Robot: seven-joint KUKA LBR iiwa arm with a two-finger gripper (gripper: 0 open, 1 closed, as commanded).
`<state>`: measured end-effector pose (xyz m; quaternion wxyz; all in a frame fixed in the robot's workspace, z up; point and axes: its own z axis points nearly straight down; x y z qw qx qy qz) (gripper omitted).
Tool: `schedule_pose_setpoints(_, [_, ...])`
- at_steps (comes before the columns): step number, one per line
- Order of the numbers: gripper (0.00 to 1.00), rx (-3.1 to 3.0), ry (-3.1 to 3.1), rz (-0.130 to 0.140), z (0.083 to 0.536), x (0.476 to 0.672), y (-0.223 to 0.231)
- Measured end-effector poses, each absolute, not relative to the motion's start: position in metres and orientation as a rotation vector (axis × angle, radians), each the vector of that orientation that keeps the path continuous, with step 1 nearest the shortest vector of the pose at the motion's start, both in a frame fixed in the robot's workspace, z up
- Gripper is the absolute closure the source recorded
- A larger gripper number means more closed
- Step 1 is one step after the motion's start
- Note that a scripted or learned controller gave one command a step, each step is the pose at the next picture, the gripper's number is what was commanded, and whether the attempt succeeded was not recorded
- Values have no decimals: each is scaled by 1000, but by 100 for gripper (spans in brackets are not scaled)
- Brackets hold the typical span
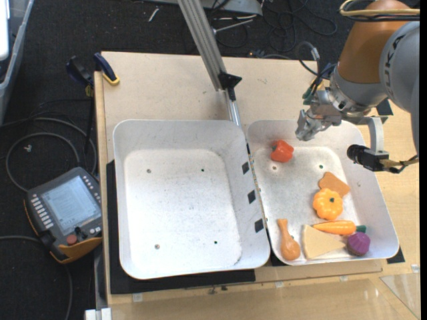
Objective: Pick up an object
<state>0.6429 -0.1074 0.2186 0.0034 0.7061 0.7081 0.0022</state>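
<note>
The gripper [305,131] is hovering over the right white bin's [380,199] far edge, near a small red-orange pepper [282,151]; its state is unclear.

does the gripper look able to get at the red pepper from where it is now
Probably yes. The gripper hangs over the right bin, just up and right of the red pepper, which lies alone, apart from the other food, with nothing between them.

Overhead slant over both bins [120,139]
</note>
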Motion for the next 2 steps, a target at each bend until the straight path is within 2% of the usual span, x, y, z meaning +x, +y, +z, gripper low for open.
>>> schedule_pose_setpoints(1, [100,2213,2221,6,265,644,-107])
schedule_pose_setpoints(2, [100,2213,2230,3,263,650,-54])
